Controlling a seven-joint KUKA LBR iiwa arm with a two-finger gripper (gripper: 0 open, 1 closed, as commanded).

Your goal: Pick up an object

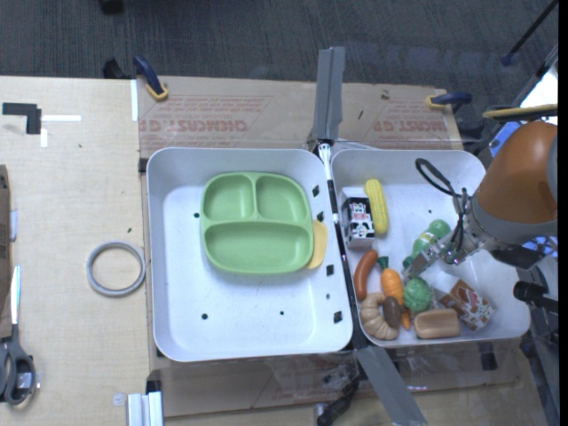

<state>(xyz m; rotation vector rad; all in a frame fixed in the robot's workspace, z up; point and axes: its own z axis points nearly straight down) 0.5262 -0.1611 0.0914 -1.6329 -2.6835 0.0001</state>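
The right bin [404,185] holds several toy foods: a yellow corn cob [376,206], a small milk carton [358,218], a red sausage [363,273], an orange carrot [391,284], a green broccoli [416,295], a light green piece [432,233], a tan pastry [380,318], a brown loaf [436,324] and a red snack box [469,304]. My gripper [424,261] hangs low in this bin, just above the broccoli and beside the light green piece. The arm's orange band [528,180] rises to the right of it.
The left bin [164,238] holds a green divided plate [257,223] with a yellow piece [318,243] at its right edge. On the bench to the left lie a tape ring [116,267] and scissors [16,366]. A grey divider bar [329,96] runs between the bins.
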